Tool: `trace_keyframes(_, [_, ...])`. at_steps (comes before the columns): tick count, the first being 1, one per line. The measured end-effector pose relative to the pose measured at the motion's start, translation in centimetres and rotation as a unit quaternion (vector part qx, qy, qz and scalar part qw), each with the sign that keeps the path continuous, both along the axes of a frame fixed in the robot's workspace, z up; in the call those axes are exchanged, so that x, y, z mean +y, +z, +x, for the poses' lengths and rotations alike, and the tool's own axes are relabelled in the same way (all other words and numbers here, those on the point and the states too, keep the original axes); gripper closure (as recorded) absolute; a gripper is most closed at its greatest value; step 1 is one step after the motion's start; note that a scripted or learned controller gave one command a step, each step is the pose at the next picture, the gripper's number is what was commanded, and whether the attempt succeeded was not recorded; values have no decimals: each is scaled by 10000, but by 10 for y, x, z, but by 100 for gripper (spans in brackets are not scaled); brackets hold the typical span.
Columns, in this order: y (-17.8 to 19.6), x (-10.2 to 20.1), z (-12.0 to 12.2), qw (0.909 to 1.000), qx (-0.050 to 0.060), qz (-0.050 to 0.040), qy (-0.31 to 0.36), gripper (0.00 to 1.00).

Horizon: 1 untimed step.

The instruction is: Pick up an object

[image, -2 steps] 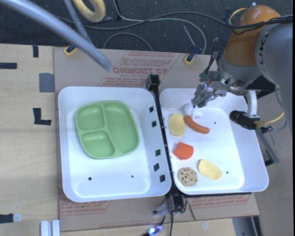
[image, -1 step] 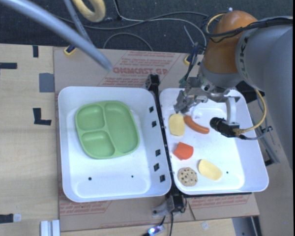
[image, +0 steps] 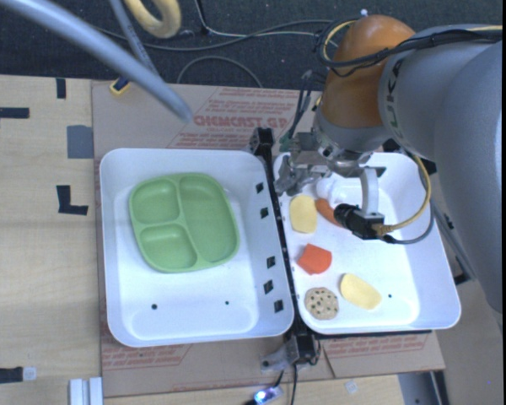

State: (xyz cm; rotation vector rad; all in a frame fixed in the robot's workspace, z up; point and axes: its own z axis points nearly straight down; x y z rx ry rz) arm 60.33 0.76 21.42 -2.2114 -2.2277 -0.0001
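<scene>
While its grip state cannot be told, the hand [image: 308, 175] hovers above a yellow piece [image: 303, 214]

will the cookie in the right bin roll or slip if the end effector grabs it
Probably no rolling: the cookie lies flat as a thin disc. Its low profile against the right bin floor may make it hard to pinch. It looks like light, stiff toy food.

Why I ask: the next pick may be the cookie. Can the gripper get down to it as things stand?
Probably yes. The cookie lies flat near the front of the right bin, apart from the orange piece and the yellow piece, with nothing over it. The gripper sits at the bin's back end.
</scene>
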Motion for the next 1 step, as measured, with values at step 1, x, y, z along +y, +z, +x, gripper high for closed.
trace_keyframes(1, [3,42,-12,10000,8,-5,-11,100])
